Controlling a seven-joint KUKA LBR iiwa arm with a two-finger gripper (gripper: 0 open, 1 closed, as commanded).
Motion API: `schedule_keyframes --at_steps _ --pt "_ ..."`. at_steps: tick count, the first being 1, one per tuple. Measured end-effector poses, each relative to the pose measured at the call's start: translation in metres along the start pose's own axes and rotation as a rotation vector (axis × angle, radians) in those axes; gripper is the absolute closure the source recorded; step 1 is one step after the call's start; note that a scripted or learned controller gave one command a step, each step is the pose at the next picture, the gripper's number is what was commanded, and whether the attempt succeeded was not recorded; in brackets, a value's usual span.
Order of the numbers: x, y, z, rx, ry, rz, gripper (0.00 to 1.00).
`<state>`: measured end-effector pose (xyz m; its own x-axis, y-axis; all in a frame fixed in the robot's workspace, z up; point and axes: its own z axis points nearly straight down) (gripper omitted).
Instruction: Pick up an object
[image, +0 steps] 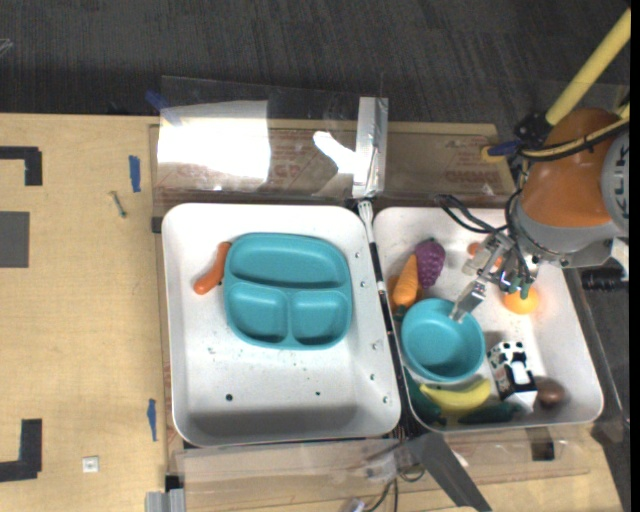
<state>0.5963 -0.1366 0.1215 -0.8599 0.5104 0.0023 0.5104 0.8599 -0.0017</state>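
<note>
Camera view looks down on two white bins. Over the right bin (585, 340) hangs the gripper (490, 285), and its fingers are spread apart with nothing between them. One fingertip reaches down to the rim of a blue bowl (440, 340). Just beside the gripper sits a small orange and yellow toy (520, 297). A purple bunch of grapes (430, 262) and an orange carrot (405, 282) lie close to the bowl. A yellow banana (460, 396) peeks out under the bowl, near a black and white toy (512, 368) and a brown ball (549, 394). The left bin (190, 380) has a blue tray (288, 288) with an orange sausage (211, 270) touching its side.
</note>
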Motion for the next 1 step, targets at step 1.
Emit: schedule_keyframes --at_steps 1 --pt "0.0444 -0.0501 0.0317 -0.007 -0.012 0.101 0.0"
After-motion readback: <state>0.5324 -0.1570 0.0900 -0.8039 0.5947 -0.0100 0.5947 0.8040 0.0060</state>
